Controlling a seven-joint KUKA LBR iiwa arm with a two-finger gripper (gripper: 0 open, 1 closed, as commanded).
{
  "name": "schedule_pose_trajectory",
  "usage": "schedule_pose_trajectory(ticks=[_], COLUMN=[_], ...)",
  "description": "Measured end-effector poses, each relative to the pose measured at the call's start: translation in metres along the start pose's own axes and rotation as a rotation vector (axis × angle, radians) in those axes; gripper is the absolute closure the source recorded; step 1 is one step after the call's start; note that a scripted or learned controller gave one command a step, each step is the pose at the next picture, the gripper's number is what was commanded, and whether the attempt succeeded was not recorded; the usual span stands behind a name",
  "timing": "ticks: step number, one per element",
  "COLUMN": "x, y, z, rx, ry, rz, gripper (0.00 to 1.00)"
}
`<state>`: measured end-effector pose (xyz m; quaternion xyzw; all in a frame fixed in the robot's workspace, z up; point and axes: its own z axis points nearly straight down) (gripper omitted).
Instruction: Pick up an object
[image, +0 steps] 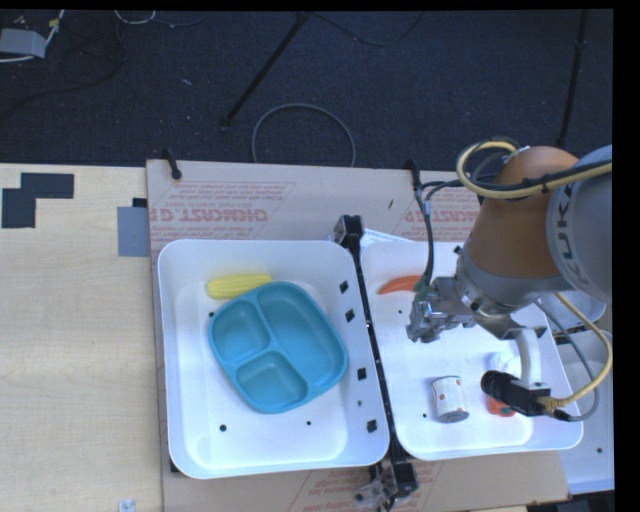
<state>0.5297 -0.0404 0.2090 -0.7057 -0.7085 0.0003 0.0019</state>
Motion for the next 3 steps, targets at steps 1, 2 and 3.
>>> schedule_pose_trajectory(ticks=[1,2,3], x=[0.042,0.086,0.130], y=[0.016,0.032,0.066], z=[-0.005,-0.007,-0.001], rx=[-0.001,-0.001,-0.001], ry=[-0.002,-0.001,-0.001], rz=[0.001,0.000,0.001], gripper=[1.00,1.00,1.00])
